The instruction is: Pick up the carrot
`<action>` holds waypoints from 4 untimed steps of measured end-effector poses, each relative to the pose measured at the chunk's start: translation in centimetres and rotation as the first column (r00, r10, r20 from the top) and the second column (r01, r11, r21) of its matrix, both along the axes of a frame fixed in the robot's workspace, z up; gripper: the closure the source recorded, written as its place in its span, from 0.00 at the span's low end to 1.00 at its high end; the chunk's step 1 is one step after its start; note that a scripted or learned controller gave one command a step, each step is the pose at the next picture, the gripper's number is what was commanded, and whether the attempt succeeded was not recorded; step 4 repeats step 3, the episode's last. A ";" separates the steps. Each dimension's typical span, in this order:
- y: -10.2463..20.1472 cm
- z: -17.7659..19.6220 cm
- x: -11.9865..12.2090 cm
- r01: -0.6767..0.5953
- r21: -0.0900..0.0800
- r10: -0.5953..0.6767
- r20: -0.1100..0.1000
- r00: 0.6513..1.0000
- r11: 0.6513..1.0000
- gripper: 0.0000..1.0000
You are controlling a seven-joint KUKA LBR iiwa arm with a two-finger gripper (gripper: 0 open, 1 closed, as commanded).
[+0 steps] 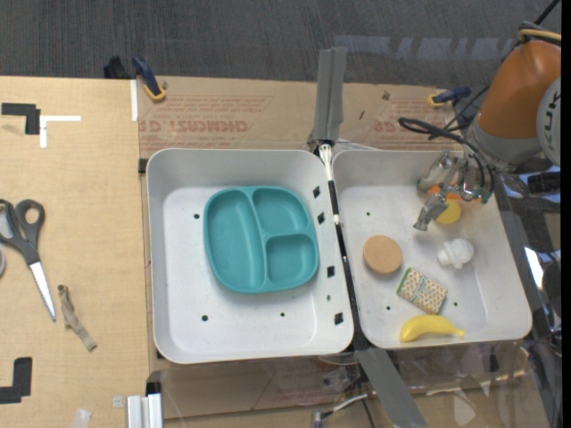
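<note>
A small patch of orange, the carrot (433, 188), shows in the upper right part of the right bin (375, 199), mostly hidden under the gripper. The gripper (437, 203) hangs low over that spot, right on top of the carrot. A yellow object (451, 211) lies just beneath it as well. The metal parts of the gripper overlap the carrot, so a grasp cannot be made out.
In the right bin lie a tan round disc (384, 255), a white lumpy object (455, 253), a speckled packet (421, 290) and a banana (430, 330). A teal divided plate (261, 237) sits in the left bin (169, 266). Scissors (28, 243) rest on the bench far left.
</note>
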State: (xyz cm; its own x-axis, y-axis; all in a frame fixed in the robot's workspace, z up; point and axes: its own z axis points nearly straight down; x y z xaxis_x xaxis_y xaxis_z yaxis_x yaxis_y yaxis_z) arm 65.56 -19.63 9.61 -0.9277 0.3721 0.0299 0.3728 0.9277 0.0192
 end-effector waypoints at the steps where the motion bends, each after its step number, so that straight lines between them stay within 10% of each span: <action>1: -1.6 0.0 -0.7 0.184 -0.018 -0.183 0.015 0.983 0.983 0.00; 2: -1.9 1.0 -0.4 0.183 -0.026 -0.182 0.032 0.983 0.983 1.00; 4: 1.6 8.2 -2.6 0.382 -0.029 -0.382 0.026 0.924 0.924 1.00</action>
